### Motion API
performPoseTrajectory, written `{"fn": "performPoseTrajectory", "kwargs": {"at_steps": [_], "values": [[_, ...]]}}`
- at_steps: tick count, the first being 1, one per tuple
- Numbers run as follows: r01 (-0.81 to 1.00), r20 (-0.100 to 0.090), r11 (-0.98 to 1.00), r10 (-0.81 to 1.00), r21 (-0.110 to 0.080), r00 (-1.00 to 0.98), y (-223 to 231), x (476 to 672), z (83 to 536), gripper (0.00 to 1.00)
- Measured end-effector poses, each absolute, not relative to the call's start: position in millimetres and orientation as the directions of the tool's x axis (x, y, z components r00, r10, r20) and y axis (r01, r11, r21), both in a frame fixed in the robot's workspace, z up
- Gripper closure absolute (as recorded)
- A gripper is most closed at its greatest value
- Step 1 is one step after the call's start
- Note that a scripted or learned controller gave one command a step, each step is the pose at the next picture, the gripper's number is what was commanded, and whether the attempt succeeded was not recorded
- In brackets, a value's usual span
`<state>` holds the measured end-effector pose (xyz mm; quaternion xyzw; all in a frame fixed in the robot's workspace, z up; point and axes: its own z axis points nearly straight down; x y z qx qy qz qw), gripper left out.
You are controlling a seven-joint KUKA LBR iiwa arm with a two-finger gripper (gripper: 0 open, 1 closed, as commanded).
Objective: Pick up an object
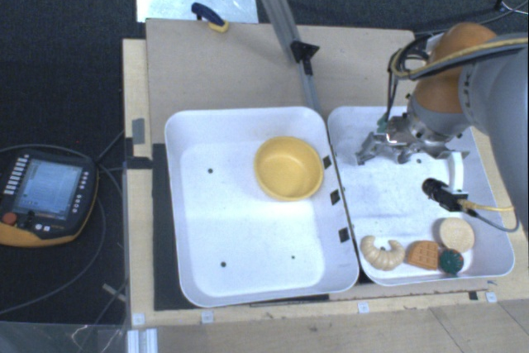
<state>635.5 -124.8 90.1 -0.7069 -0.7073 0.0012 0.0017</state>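
Round yellow bowl [288,168], smooth and glossy, sits in the left white bin [198,260].

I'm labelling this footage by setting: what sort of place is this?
Probably a robotics lab or test cell: a grey robot arm with an orange band reaches over two shallow white bins, and a handheld control pendant with a screen lies on the dark floor.

No text, label or number is legible on anything here.

Left bin [198,260]: yellow bowl [288,168] at 1 o'clock. Right bin [388,202]: croissant [383,251], cracker [422,255], biscuit [455,233] at 5 o'clock; tool [372,150] at 11 o'clock.
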Motion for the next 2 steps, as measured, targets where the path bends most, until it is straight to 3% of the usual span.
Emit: {"fn": "performPoseTrajectory", "kwargs": {"at_steps": [1, 2], "values": [[1.0, 0.0, 0.0, 1.0, 0.001, 0.0, -125, 635.9, 91, 0.0], [1.0, -0.001, 0.0, 1.0, 0.003, 0.0, -125, 636.5, 102, 1.0]]}}
